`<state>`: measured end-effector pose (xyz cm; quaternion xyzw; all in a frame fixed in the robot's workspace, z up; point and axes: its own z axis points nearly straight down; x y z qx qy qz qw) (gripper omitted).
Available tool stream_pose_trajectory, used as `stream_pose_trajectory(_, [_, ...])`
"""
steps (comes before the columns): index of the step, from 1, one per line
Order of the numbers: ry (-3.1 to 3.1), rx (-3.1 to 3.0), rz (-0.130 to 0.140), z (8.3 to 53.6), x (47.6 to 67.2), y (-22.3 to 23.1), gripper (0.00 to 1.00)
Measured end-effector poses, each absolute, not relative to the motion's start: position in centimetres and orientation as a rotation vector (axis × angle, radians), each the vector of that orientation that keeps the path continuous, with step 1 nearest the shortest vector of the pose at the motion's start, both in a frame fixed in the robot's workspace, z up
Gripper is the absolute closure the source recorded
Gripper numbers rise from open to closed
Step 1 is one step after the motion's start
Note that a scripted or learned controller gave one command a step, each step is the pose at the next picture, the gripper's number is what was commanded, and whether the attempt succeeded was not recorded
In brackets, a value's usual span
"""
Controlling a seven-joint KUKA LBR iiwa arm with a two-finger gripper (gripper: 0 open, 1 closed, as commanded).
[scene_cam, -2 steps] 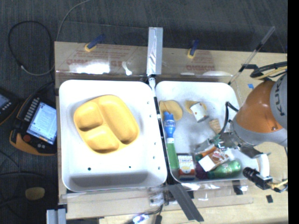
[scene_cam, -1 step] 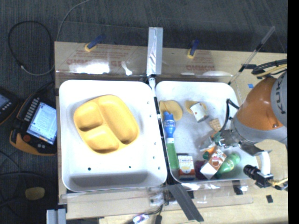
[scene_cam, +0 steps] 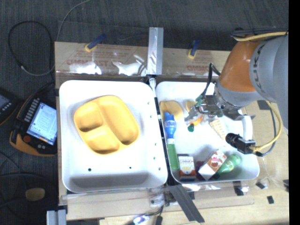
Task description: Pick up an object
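Camera view: you look down at a slant on two shallow white bins set side by side on the table (scene_cam: 65, 50), their inner walls meeting along a central divider. The left bin (scene_cam: 70, 172) carries one yellow sectioned tray (scene_cam: 106, 123), which lies toward the upper left of its floor, so that bare white floor runs along its near wall and its right wall. The right bin (scene_cam: 251, 170) is crowded. A blue-capped bottle (scene_cam: 169, 128) lies along its left wall with a green tube (scene_cam: 172, 156) just below it. A yellow rounded object (scene_cam: 171, 108) sits near its upper left corner. A small carton (scene_cam: 186, 167), a red-and-white box (scene_cam: 213, 164) and a green object (scene_cam: 232, 163) line its near wall. The bare floor you have here is a patch in the middle, between the bottle and the arm. The arm (scene_cam: 262, 69) reaches in from the right, its orange band over the bin's upper right corner, and the gripper (scene_cam: 197, 118) hangs above the upper middle of this bin, just right of the yellow rounded object. Something small, orange and teal, shows at the tips of the fingers, but you cannot tell whether the fingers are spread or pressed together, nor whether they pinch it. A pale ridged item (scene_cam: 217, 125) lies just right of the gripper.
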<state>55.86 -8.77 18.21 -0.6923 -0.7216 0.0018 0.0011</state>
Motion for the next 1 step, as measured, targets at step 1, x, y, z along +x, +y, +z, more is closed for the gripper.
stream_pose_trajectory(1, [-2.137, -2.304, 0.009, 32.40, 55.76, -8.32, 1.00])
